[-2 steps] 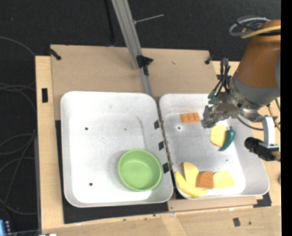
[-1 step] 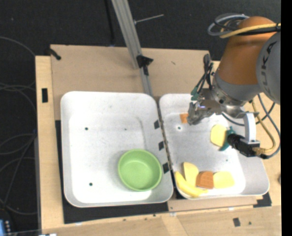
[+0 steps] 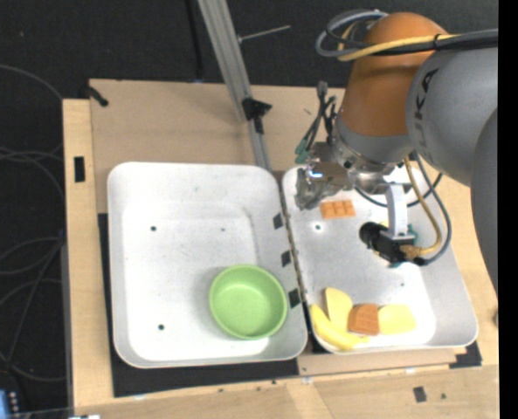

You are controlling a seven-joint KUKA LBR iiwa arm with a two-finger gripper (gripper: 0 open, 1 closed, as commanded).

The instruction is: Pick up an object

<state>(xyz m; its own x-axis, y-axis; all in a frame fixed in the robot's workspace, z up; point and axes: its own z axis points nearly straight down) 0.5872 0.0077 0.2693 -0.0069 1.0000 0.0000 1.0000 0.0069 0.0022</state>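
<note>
A smooth round green bowl (image 3: 248,300) sits near in the left bin (image 3: 154,199). In the right bin (image 3: 442,304), yellow pieces (image 3: 337,317) flank an orange block (image 3: 363,319) at the near edge; a small orange waffle piece (image 3: 336,209) lies far, just beside the gripper (image 3: 311,186), whose jaws' state I cannot tell. Tan bench (image 3: 154,120), dark floor (image 3: 31,33).

Right bin (image 3: 433,308) centre open (front corner crowded: yellow pieces (image 3: 346,321), orange block (image 3: 363,319)).
</note>
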